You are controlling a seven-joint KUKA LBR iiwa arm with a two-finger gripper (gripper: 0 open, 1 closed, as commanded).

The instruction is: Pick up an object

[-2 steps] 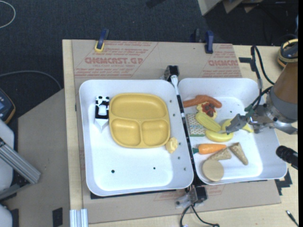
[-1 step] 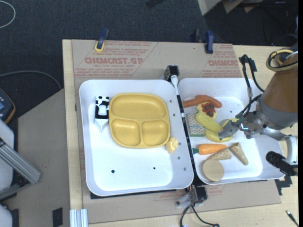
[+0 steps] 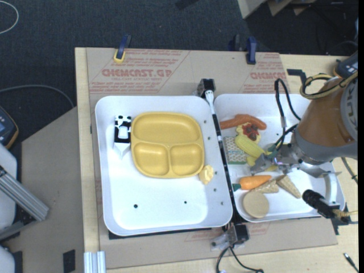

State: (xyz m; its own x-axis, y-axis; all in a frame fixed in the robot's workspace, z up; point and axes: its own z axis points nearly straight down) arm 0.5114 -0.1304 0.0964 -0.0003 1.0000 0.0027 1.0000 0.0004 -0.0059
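The right bin (image 3: 318,209) holds several toy foods: an orange-red sausage (image 3: 243,120), a yellow corn cob (image 3: 248,147), an orange carrot (image 3: 255,182), a tan round disc (image 3: 255,205) and a pale wedge (image 3: 289,186). My gripper (image 3: 263,162) reaches in from the right and sits low in this bin, just below the corn cob and just above the carrot. The arm's grey wrist and orange band (image 3: 321,127) hide the bin's right part.
The left bin (image 3: 153,209) holds a yellow three-compartment tray (image 3: 168,144), a black-and-white item (image 3: 122,131) at the tray's left and a small pale yellow piece (image 3: 206,174) at its lower right. A ridge (image 3: 219,147) divides the bins. Cables loop above the arm.
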